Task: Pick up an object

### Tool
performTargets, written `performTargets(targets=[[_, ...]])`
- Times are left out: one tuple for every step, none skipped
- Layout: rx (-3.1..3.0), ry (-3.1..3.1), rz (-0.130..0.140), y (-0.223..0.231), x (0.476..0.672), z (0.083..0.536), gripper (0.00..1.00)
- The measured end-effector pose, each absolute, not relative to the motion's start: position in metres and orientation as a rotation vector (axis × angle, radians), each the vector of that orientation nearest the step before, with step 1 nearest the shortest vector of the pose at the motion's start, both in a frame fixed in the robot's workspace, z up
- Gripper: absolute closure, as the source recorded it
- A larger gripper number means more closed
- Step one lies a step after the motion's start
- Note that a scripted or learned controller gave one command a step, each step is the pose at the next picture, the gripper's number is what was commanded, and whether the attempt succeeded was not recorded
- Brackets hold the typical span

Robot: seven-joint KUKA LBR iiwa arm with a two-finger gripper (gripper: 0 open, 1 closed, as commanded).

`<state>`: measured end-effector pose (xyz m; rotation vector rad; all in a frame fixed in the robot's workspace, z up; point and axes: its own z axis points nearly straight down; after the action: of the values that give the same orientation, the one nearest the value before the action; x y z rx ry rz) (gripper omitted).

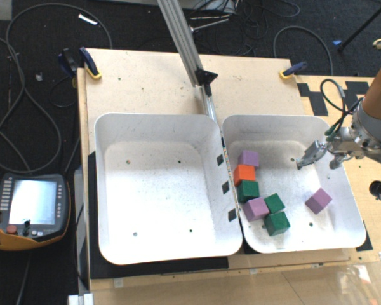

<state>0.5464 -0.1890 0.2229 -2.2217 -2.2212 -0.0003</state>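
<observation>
Right now the gripper (319, 155) hangs over the right bin (352, 230), in the right middle of the frame, with its two fingers spread apart and nothing between them. That looks like the approach step: no block has been picked yet. The nearest candidate is the lone purple block (318, 201), lying by itself just below the gripper and well apart from the others. The next move calls for lining the open fingers up over that block, coming down around it and closing on its sides; the block sits turned at an angle, so the fingers may need to turn to match.

Counting the blocks in the right bin: three purple, three green, and one orange block (244, 173), seven in all. The left bin (105, 189) sits beside it.
</observation>
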Motion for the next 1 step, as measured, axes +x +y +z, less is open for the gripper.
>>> performTargets(targets=[[-2.218, -2.224, 0.003, -0.2245, 0.6297, 0.1239, 0.0]])
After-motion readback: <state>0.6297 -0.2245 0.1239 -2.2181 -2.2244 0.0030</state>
